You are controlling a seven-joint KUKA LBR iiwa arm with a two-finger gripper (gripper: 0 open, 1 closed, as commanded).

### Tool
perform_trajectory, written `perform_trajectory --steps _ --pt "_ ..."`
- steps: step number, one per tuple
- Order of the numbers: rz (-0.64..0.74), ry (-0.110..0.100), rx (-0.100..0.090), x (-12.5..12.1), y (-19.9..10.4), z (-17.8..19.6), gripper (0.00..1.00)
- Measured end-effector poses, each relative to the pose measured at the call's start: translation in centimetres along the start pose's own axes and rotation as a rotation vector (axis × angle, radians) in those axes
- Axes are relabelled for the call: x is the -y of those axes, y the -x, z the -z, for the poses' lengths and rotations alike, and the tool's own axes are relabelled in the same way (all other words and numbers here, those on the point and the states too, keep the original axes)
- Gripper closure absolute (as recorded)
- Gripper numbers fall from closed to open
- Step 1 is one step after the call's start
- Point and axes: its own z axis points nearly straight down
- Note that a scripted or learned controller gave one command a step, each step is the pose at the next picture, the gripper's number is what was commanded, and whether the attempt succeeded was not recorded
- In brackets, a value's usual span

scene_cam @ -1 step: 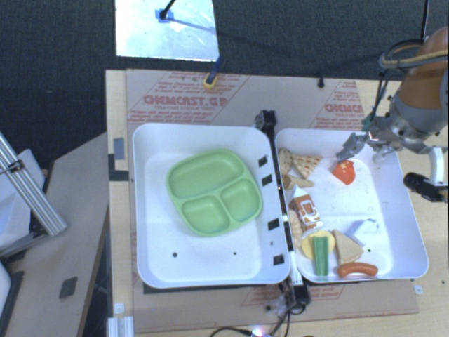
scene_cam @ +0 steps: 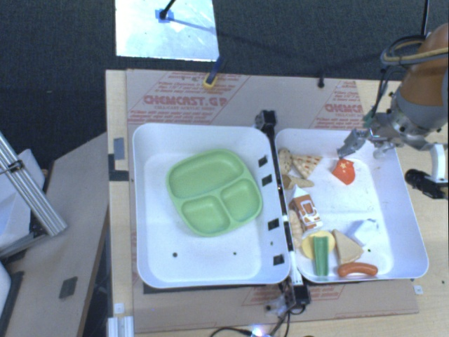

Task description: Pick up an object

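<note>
- Near edge, right bin: a glossy red sausage, a green cylinder on a yellow disc, and a tan wedge.
- Mid-bin: a small orange-and-white printed box.
- Left bin: a smooth, light-green three-compartment plate.
- Farther: a red-orange, wedge-like object, just below the end effector and not between its fingers.
- End effector: metallic grey; whether its fingers are apart or together cannot be told.
- Far tabletop: printed cardboard sheet.
</note>
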Motion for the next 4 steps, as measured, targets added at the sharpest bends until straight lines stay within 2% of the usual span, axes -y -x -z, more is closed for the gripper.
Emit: perform_trajectory --steps 1,2,3,4 --pt "0.004 -0.002 -0.001 -1.0 -0.3 -5.2 0.0" --pt "0.004 -0.004 -0.001 -1.0 -0.4 -10.4 0.0" --pt "0.005 0.004 0.001 -1.2 -0.4 -9.0 1.0" --pt "-0.003 0.003 0.0 -0.6 0.1 -4.2 1.0"
